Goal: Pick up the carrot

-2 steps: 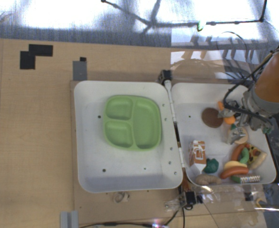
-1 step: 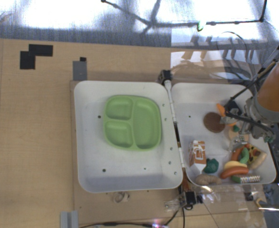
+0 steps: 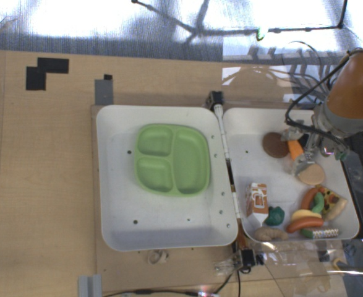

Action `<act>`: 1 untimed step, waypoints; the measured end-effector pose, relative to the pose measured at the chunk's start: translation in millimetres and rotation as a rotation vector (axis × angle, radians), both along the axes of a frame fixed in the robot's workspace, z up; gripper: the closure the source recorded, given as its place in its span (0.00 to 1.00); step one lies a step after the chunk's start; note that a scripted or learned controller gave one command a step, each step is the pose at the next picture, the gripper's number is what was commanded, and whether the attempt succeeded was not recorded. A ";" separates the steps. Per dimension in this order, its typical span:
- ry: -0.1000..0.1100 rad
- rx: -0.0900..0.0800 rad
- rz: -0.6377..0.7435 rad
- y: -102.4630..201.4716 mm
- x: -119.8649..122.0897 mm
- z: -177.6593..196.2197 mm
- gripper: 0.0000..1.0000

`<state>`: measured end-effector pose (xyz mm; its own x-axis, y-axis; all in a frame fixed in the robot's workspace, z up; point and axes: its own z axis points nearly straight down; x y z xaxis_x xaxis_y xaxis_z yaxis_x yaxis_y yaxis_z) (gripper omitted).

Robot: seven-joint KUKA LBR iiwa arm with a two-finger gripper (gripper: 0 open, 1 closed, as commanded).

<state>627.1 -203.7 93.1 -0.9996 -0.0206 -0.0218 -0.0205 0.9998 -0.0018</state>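
Carrot (image 3: 295,148) sat in the right bin (image 3: 249,129), just right of a brown disc (image 3: 275,145) and directly under the gripper (image 3: 306,152). It seemed to lie between the fingers, though the blur left it unclear whether they had closed on it. A tan round (image 3: 311,174) lay just below. The left bin (image 3: 116,228) held a green plate (image 3: 172,158).

Green plate (image 3: 172,158), white bins (image 3: 116,184), orange carrot (image 3: 295,148), brown disc (image 3: 274,145), tan bench (image 3: 39,184)
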 end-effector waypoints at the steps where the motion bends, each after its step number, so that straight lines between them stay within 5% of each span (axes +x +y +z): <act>1: 0.028 0.001 -0.072 -2.8 41.5 -4.4 0.00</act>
<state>668.6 -206.5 88.7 -0.9987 0.0511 0.0061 0.0510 0.9987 -0.0007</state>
